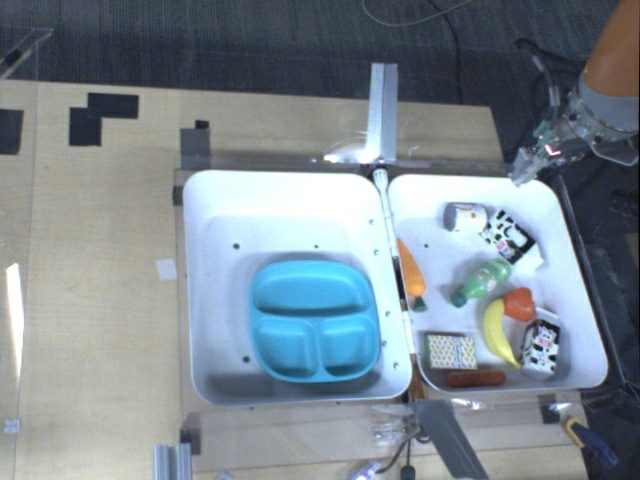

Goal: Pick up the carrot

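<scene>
Two white bins sit side by side on my bench. The left bin (215, 218) contains a blue divided plate (314, 319) with three compartments. The right bin (560, 208) contains the following items: a grey can (462, 216) on its side near the far wall; a black-and-white patterned carton (506, 235) just beside it; a green bottle (480, 281) lying tilted at centre; a yellow banana (498, 331); a red-orange item (519, 304) touching the banana; a second patterned carton (541, 345); a small printed box (451, 350); and a dark red bar (475, 377) along the near wall.
</scene>
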`<state>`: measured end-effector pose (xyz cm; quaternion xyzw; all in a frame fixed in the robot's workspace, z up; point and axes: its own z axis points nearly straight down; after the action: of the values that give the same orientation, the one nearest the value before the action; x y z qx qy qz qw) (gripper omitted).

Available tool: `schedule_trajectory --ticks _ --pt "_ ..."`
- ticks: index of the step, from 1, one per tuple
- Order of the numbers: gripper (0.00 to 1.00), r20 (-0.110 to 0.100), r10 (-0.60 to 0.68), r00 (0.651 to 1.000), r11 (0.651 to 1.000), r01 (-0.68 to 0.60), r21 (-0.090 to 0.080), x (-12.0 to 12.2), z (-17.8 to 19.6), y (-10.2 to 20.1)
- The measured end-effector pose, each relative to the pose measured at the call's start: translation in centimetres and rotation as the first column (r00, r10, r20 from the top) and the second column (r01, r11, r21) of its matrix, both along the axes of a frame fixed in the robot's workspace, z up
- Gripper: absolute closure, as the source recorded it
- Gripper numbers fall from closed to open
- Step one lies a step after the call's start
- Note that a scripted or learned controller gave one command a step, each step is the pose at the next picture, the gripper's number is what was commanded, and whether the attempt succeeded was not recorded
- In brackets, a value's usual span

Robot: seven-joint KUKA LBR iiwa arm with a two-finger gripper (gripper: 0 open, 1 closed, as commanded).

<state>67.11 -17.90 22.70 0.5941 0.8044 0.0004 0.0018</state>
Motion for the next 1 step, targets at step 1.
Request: schedule_trajectory --ticks 1 --pt "1.0 0.002 0.392 0.92 0.92 -0.392 -0.003 0.02 2.83 -0.31"
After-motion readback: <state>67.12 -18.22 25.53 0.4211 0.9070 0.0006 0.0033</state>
